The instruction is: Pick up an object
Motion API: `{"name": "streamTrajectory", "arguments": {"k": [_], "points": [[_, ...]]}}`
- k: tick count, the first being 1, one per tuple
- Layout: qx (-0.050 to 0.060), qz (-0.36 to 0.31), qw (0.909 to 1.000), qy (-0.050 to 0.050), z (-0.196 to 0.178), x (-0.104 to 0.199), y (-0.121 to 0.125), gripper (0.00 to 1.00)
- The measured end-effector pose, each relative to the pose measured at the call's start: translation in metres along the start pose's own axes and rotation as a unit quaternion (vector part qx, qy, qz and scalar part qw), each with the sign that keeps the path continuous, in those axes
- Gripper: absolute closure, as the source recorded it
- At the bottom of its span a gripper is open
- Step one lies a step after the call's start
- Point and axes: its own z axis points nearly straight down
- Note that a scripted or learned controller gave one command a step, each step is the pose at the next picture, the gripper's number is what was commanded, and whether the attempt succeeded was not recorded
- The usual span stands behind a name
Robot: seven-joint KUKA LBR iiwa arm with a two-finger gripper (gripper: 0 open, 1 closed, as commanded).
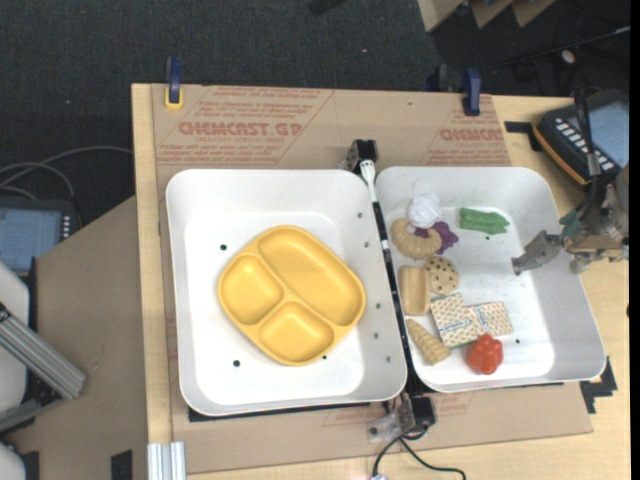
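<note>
red tomato (485, 354) near bin rim (560, 373)

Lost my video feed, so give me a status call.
Gripper low over right bin, holding nothing seen. Toy food clustered at bin's left side; red tomato near front. Yellow divided plate in left bin.

A yellow divided plate (290, 293) is lying in the left white bin (190, 268). Both bins are sitting on a cardboard-covered table (250, 118), with blue clamps (174, 76) gripping its far edge.
</note>
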Motion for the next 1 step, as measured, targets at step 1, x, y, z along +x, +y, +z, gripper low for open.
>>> {"name": "streamTrajectory", "arguments": {"k": [1], "points": [[-0.003, 0.0, 1.0, -0.002, 0.1186, -0.0259, -0.0247, 0.0]]}}
